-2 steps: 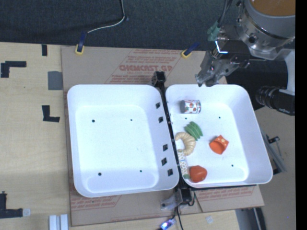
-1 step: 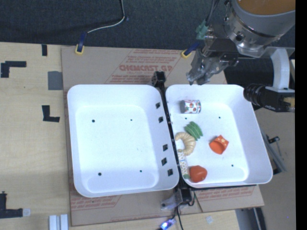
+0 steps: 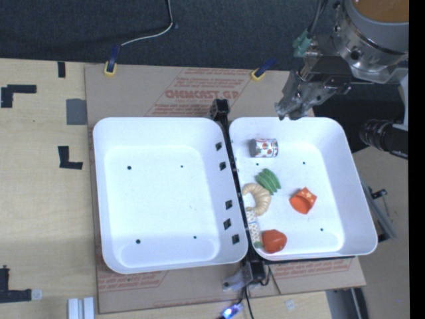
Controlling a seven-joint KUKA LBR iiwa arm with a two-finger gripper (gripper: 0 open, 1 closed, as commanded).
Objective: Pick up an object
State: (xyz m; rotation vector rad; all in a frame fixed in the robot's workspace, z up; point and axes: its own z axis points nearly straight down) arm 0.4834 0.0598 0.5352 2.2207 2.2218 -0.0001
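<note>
Red-and-white small can [image 3: 264, 148] lying on its side at back of right bin [image 3: 345, 198], just below end effector [image 3: 290, 111] w/ nothing visibly held, opening can't be told; prob. light, stiff, slick, so grip across its round body.

Place: a robotics lab or test bench.
Arm: a grey industrial robot arm [image 3: 372, 25] reaching over the bench.
Bins: two white bins [image 3: 159, 191] clipped side by side on a cardboard sheet [image 3: 199, 92].
Markings: black tape marks [image 3: 16, 95] on the wooden benchtop.
Wiring: a loose white cable [image 3: 149, 35] against a dark backdrop.
</note>
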